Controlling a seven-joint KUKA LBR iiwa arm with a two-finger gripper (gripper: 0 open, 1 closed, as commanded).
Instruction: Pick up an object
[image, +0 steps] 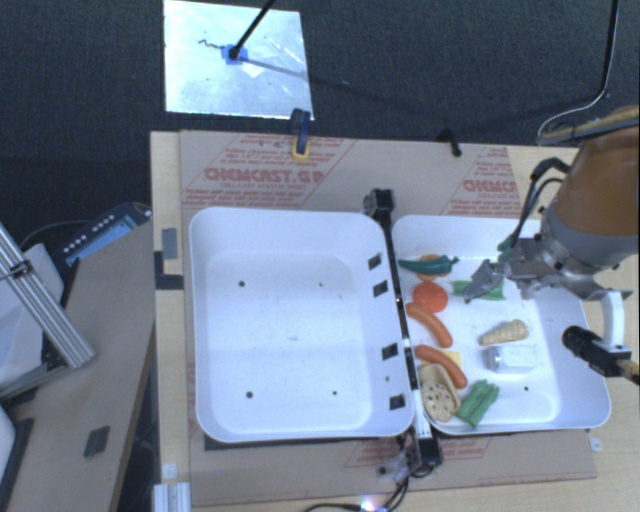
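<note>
The right bin (575, 400) holds several toy foods: a green pepper (428, 265), a red tomato (431, 296), two orange sausages (428, 322) (443, 365), a cracker (437, 393), a green pod (479, 402), a pale corn cob (504, 332) and a white can (510, 357). My gripper (487, 280) hangs low over the bin's upper middle, right of the tomato and above the corn cob. A small green piece (466, 290) shows at its left tip; whether it is gripped is unclear. The grey arm with its orange band (600, 190) comes in from the right.
The left bin (290, 340) sits beside the right one, with a black divider strip (392, 300) between their rims. Both rest on a cardboard sheet (260, 170). A yellow and blue clamp (300, 135) stands at the cardboard's back edge. A black fitting (590, 350) sticks out over the right bin's right side.
</note>
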